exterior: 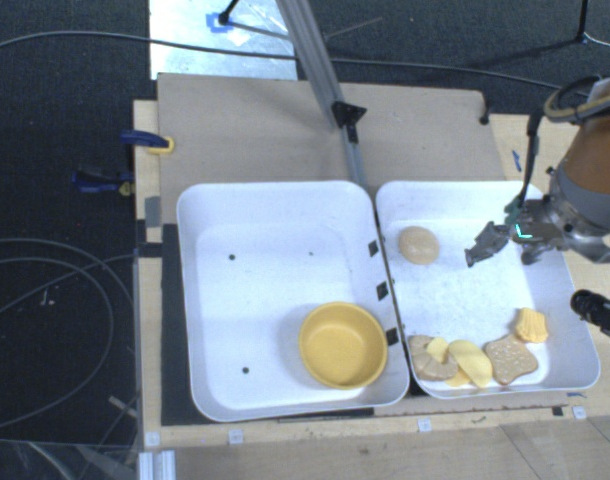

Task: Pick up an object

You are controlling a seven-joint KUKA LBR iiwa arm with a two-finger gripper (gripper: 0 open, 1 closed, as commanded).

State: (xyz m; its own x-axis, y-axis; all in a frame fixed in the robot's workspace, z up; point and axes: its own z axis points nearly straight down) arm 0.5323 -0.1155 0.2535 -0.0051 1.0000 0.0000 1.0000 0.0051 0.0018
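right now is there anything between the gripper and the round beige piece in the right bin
No. In the camera view, only bare white floor of the right bin lies between the gripper and the round beige piece.

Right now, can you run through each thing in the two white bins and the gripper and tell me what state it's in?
Yellow round plastic bowl: upright, opening up, in the left white bin.
Beige round bun: lying alone, upper part of the right white bin.
Toast-shaped brown slice: lying flat, bottom edge, touching pale yellow pieces.
Small yellow chunk: lying apart, lower right.
Dark two-finger gripper: over the right bin, beside the bun, holding nothing visible.
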